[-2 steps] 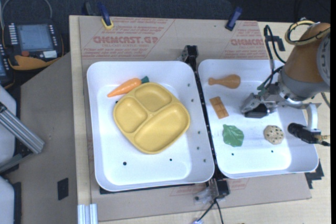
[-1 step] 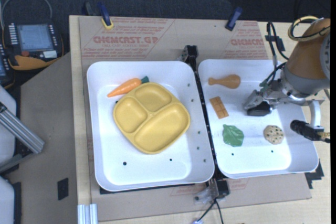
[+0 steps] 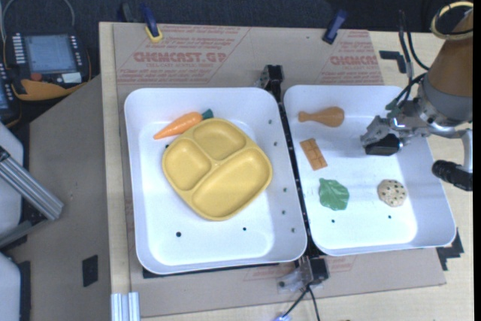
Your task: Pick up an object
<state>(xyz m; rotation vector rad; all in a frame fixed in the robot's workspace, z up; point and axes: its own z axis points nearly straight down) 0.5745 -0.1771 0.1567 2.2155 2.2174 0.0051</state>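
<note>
Over the right-hand shallow white bin (image 3: pixel 421 237), near its upper right side, the dark two-finger gripper (image 3: pixel 382 139) hangs low at the end of the grey arm with its orange band (image 3: pixel 455 71). Nothing shows between its tips, and whether it is spread or pinched I cannot tell from this slant. No object is lifted, so I judge the step in hand to be the approach, with a target not yet taken. Candidates lie close by: a tan drumstick-shaped toy (image 3: pixel 322 116) sits to the gripper's left and slightly further up the bin, a flat orange rectangular cracker piece (image 3: pixel 313 153) lies to its left and a little lower, a green leafy toy (image 3: pixel 334 194) lies below and left, and a round speckled cookie (image 3: pixel 391 193) rests almost straight below it, nearest of all. Well away to the left, in the other white bin (image 3: pixel 150 237), are a yellow divided plastic plate (image 3: pixel 216 168) and an orange toy carrot (image 3: pixel 177 125). Next, the gripper would need to centre over one piece, likely the cookie, and descend squarely before closing.
</note>
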